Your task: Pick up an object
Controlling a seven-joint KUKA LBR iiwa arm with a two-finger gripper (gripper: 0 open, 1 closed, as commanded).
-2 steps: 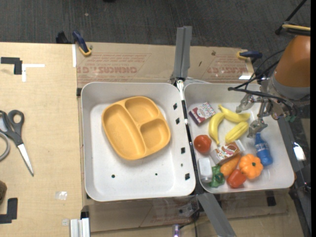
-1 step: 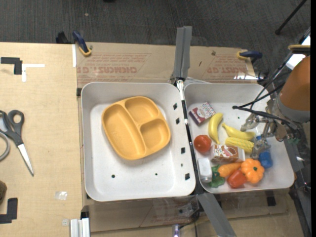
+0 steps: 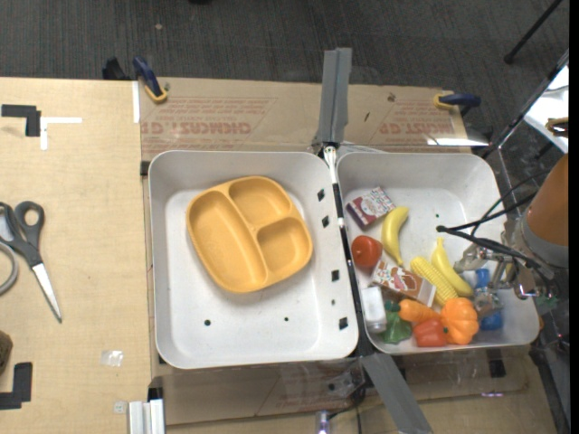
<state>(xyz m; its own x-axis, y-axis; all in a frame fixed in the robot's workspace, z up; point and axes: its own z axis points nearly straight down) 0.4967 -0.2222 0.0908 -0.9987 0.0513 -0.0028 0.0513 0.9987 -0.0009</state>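
1. Nearest the camera, toy food crowds the right bin [image 3: 425,172]: pumpkin [image 3: 459,320], corn [image 3: 435,278], banana [image 3: 393,231], tomato [image 3: 365,252].
2. Gripper [image 3: 488,283] sits just beside the corn; its opening cannot be told, and nothing is seen held.
3. Likely light, stiff, slick plastic; take the corn across its narrow middle.

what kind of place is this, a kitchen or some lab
Most likely a robotics lab or workshop, not a kitchen. Two white bins are set on a wooden bench with blue clamps and scissors, the food is toy plastic, and a robot hand reaches into the right bin.
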